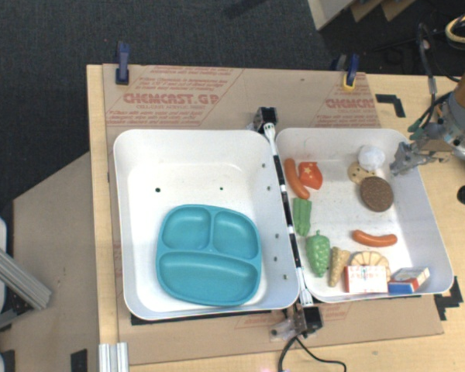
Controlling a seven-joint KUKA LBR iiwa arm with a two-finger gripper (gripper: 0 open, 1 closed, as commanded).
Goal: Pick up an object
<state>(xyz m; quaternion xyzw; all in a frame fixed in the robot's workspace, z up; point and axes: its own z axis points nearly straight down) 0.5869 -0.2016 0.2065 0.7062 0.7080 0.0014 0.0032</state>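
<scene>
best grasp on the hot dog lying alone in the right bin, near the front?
Grip the hot dog across its narrow middle, coming straight down. It lies flat and runs nearly left-right in the camera view, so set the jaws front and back of it. There is bare bin floor on both long sides, probably enough room.

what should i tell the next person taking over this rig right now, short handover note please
Gripper: at the right bin's upper right rim, near the white ball; nothing visible between its fingers, open or shut unclear.
Right bin holds the toy food: brown patty, sausage, red pepper, carrot, green vegetables, fries box, small carton.
Left bin holds the blue divided tray.
Done: no pick shown yet.
Left: grasp and lift one object; the ball or patty look nearest.
</scene>
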